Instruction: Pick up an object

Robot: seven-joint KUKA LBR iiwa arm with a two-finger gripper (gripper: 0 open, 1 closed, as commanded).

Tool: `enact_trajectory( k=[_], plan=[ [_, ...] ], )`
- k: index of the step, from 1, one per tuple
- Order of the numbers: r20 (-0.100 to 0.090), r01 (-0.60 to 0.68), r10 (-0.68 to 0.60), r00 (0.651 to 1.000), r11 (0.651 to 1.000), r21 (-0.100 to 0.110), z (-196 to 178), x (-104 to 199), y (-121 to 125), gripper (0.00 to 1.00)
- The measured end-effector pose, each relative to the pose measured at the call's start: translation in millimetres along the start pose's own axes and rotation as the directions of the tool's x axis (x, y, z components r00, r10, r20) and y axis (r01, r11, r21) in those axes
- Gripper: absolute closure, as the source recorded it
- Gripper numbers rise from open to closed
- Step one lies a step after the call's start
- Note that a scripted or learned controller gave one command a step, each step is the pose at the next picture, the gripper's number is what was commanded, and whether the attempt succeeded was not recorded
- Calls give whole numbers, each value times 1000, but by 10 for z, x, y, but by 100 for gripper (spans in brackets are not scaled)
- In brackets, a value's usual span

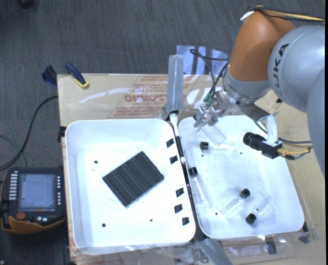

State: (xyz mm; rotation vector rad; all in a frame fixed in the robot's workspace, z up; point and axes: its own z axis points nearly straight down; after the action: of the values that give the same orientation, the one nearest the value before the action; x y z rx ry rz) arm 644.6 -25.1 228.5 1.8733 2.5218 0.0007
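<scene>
Where the gripper (206,116) hangs over the right bin (285,173), I cannot tell its grip; clear vials (234,201) lie near the front, perhaps three.

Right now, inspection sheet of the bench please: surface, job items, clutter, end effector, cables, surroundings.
Surface: left bin and right bin, white, side by side on the bench.
Job's things: ribbed dark slab in left bin; clear vials with black caps in right bin.
Clutter: blue and yellow clamp at the bench's far left corner.
Grippers: end effector over right bin's far edge, a clear piece just below it; grasp unclear.
Cables: black lead on the floor, left.
Surroundings: teach pendant on dark carpet.
</scene>
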Motion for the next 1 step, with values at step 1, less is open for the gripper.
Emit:
enact_trajectory(
  k=[1],
  plan=[
    [1, 2, -2, 1000, 1000, -1, -93, 1, 10, 100]
  ],
)
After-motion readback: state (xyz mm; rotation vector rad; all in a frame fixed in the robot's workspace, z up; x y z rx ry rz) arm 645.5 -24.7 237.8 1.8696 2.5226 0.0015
